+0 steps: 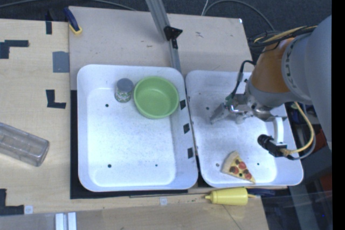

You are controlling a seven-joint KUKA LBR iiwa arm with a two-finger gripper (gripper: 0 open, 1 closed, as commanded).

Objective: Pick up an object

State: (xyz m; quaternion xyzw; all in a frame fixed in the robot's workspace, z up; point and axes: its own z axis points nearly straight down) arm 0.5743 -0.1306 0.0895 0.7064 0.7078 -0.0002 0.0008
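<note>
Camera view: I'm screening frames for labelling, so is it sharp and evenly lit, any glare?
Camera view: slightly soft throughout; the gripper is blurry, its fingers hard to separate. Light is even and diffuse, with faint shadows beside the green bowl and pizza slice. The white bins look bright, without harsh glare.

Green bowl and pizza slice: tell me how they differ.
The green bowl is round and one plain colour; the pizza slice is a flat wedge, tan with red spots. The bowl looks clearly larger than the slice. The bowl sits in the left bin beside a small can; the slice lies in the right bin, below the gripper. Both rest untouched.
</note>
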